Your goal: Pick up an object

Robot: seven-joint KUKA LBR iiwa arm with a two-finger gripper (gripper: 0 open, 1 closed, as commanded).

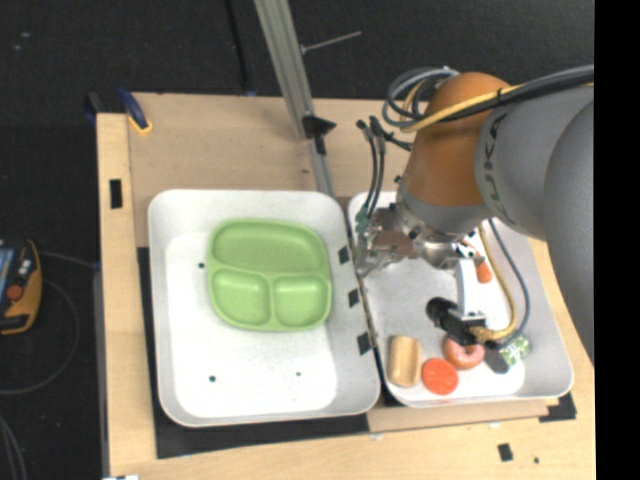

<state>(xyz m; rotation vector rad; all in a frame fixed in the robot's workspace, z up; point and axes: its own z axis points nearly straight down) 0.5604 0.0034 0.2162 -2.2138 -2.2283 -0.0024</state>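
A pale wooden bench [120, 268] is seen bearing two white bins. The grey arm [540, 158] is hung over the right bin [545, 368], with its pincer [372, 250] set low against the rim shared with the left bin [180, 368]. How wide the pincer stands cannot be told. A green plate [270, 273] is laid just across that rim. The pickable things, a tan cylinder [403, 360], a red ball [439, 376] and a pink ring [464, 354], are clustered well apart from the pincer, so a further reach is judged necessary.

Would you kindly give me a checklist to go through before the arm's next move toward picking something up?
1. Targets in the right bin: tan cylinder and red ball present - ok.
2. Gripper above a target: it is at the bin's left wall, away from both - not ok.
3. Gripper holding anything - cannot tell.
4. Green plate lies in the left bin, out of the way - ok.
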